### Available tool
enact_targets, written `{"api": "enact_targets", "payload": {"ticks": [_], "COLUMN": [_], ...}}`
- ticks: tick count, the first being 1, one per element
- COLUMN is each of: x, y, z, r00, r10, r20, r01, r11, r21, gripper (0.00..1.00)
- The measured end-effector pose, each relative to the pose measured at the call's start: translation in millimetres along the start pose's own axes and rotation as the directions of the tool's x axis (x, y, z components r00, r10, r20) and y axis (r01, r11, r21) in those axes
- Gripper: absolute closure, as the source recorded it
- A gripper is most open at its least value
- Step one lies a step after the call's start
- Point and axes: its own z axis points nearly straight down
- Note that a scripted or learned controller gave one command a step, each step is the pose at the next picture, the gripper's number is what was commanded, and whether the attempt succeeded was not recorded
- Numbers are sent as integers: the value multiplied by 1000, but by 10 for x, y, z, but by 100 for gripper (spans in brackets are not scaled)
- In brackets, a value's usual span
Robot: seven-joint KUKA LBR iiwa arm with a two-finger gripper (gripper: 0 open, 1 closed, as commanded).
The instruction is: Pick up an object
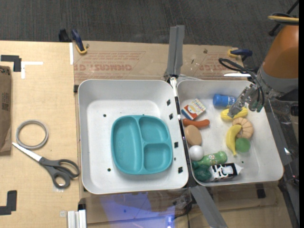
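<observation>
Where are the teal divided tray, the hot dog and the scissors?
teal divided tray (141, 144), camera view, centre ridge where its compartments meet.
hot dog (196, 123), camera view, middle of its red length.
scissors (47, 164), camera view, near the pivot, between blades and grey handles.

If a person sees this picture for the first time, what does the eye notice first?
Probably the teal divided plate, lying alone in the left bin. Next, the bright heap of toy food in the right bin, with a yellow banana near its middle, and the pincer low over that bin's far right part.

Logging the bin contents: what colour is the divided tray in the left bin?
The divided tray is teal, seen plainly in the camera view.
</observation>
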Motion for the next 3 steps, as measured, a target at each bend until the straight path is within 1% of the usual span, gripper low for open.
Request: {"api": "enact_targets", "payload": {"ticks": [1,2,3], "x": [155,155,267], "y": [530,528,-45], "z": [-1101,-1098,-15], "r00": [978,978,994], "r10": [207,208,109], "r20": [-2,-2,-5], "r01": [-207,-208,-109], "r11": [978,978,994], "r21": [1,2,3], "gripper": [100,0,0]}}
